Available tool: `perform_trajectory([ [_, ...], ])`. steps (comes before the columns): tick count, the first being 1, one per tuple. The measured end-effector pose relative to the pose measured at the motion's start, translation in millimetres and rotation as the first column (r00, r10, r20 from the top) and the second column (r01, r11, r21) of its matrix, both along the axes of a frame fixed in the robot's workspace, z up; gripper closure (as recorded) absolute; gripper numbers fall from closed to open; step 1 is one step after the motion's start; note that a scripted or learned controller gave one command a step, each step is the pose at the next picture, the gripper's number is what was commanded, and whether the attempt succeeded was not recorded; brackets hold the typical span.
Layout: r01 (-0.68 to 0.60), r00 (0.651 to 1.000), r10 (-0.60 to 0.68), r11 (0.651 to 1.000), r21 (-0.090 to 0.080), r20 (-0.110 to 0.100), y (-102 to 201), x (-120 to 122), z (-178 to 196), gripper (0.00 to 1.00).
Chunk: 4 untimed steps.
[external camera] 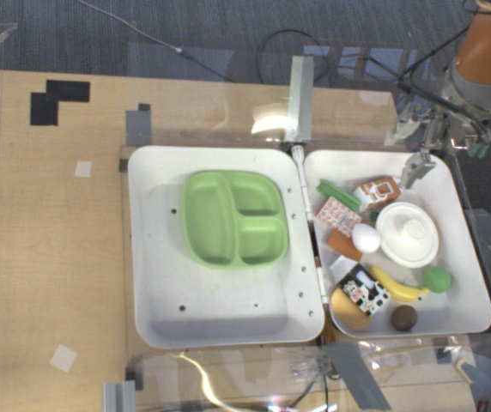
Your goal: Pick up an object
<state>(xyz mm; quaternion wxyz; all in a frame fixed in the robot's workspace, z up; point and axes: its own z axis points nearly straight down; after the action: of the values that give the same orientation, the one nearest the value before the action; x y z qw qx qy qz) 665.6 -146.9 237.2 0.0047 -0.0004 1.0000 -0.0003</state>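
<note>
The right bin (473,256) holds a heap of small objects. Among them are a white bowl (409,233), a white egg (366,239), a yellow banana (397,287), a green ball (437,279) and a brown ball (404,318). There are also a green bar (338,196), a checkered packet (338,217), a brown and white box (378,191) and a black and white box (364,291). My gripper (409,151) hangs over the bin's far edge, above and just right of the brown and white box. It is open, with nothing between its fingers.
The left bin (160,299) carries a green divided plate (234,217). A metal post (300,93) stands at the far end of the divider between the bins. Cables run across the dark floor beyond the bench.
</note>
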Motion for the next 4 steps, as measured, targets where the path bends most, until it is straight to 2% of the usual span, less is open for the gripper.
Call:
perform_trajectory([
  [1,-0.084,0.996,0.084,0.996,-0.004,0.015,53.6,-11.4,-132.7,0.00],
  [2,-0.066,0.998,0.067,0.998,-0.003,0.022,24.4,-50.0,-137.8,0.00],
  [3,-0.003,1.000,0.003,1.000,-0.001,0.014,19.9,-32.8,-138.5,0.00],
  [4,0.037,0.999,-0.037,0.999,-0.006,0.019,-32.6,-39.8,-138.3,0.00],
])
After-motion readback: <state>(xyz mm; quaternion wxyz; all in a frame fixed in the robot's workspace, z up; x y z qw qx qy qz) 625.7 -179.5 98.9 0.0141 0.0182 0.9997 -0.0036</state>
